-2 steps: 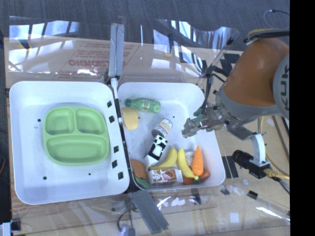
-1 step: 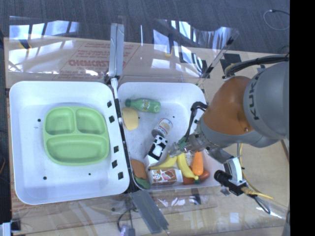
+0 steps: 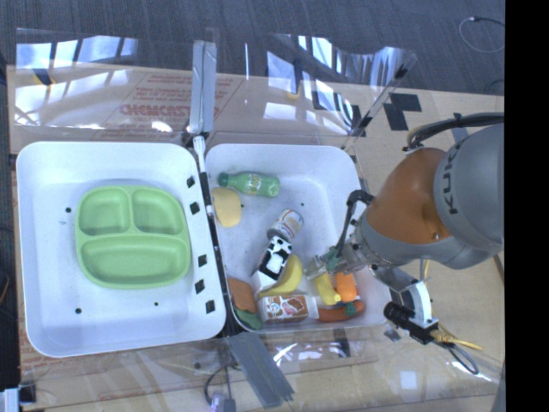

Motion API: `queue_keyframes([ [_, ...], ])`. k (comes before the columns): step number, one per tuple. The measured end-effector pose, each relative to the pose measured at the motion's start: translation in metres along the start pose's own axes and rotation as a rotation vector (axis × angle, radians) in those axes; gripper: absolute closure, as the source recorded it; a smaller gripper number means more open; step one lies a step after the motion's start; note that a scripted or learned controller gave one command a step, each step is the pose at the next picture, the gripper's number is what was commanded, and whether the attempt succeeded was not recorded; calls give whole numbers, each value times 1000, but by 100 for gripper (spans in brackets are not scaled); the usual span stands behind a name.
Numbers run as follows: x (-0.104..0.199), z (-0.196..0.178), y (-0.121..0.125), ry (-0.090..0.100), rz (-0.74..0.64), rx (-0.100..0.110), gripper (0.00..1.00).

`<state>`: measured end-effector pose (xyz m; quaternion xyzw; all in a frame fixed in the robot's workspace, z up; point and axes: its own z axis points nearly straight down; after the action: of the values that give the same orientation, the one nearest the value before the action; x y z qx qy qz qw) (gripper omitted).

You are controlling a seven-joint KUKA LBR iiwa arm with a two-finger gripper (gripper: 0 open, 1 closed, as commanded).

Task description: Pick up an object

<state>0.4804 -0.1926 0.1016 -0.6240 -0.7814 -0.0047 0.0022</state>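
Behind the wooden bench (image 3: 429, 123) at 12 o'clock there's dark carpet (image 3: 257, 7). Gripper (image 3: 336, 266) sits low in the right bin (image 3: 339, 166); can't tell its grip state.

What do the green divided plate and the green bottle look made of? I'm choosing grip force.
Divided plate: probably matte plastic, judging by its uniform pale green and soft moulded ridges. Green bottle: probably glossy clear plastic, with a translucent body and a yellow label.

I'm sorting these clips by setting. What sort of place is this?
Most likely a robotics lab bench set up for grasping trials: two white bins side by side, toy food such as a banana and a green bottle, and clear plastic shields behind.
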Motion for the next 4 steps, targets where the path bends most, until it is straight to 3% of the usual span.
queue_keyframes([
  [1,40,-11,5,-6,-36,9,0],
  [2,5,6,1,0,-126,0,0],
  [3,6,-4,2,1,-133,0,100],
  [4,67,-109,19,-9,-276,6,100],
])
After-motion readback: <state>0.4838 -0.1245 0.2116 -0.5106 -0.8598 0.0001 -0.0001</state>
